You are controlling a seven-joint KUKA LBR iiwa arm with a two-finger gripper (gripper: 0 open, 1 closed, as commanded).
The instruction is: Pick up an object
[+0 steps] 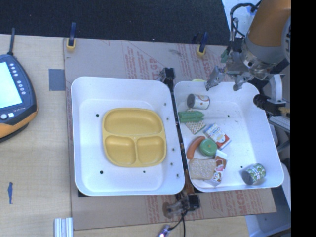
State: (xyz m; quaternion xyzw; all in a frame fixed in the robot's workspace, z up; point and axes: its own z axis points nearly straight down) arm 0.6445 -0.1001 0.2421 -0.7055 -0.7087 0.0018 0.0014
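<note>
Pincer poised over the right bin's far edge, nothing lifted.

I see its fingers spread wide and bare; the can lies just left and nearer, so descent, grasp and lift all remain.

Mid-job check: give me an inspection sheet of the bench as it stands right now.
Surface: two white bins side by side, left bin, right bin, on cardboard sheet.
Job's things: right bin holds small can, green piece, sausage, bread slice, green-topped can, small cartons.
Clutter: yellow divided tray in left bin.
Grippers: gripper above right bin's far edge, open, holding nothing.
Cables: cable looped by the wrist.
Surroundings: pendant at left; clamps on cardboard's far edge.
</note>
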